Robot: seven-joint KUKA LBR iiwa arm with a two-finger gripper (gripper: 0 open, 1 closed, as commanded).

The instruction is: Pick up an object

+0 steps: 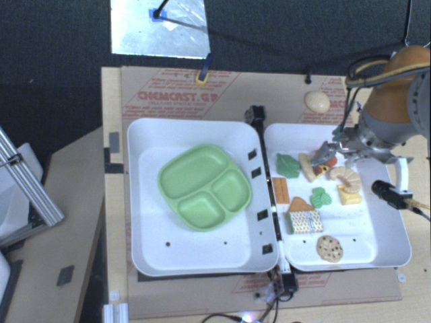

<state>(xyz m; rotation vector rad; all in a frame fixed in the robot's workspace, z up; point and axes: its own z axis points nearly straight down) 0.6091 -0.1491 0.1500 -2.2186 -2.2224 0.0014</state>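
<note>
Left bin (145, 247): frame centre-left, green divided plate (204, 187) inside, bare floor around it.
Right bin (390, 241): toy food clustered upper-middle; lower right bare.
Arm (394, 106): enters upper right.
Gripper (328, 152): low over bin's upper part; finger state indiscernible.
Orange-red piece (318, 160): directly at gripper tip.
Cookie (329, 248): lower area, well apart.

Floor (54, 46) is dark carpet, speckled. Counter (74, 200) is pale wood, with a brown cardboard sheet (175, 93) printed in red lettering lying on it. A shiny foil-like square (158, 19) sits on the floor beyond the counter, blue tape at its centre. Aluminium framing (23, 180) at far left. Lighting even, soft shadows.
</note>
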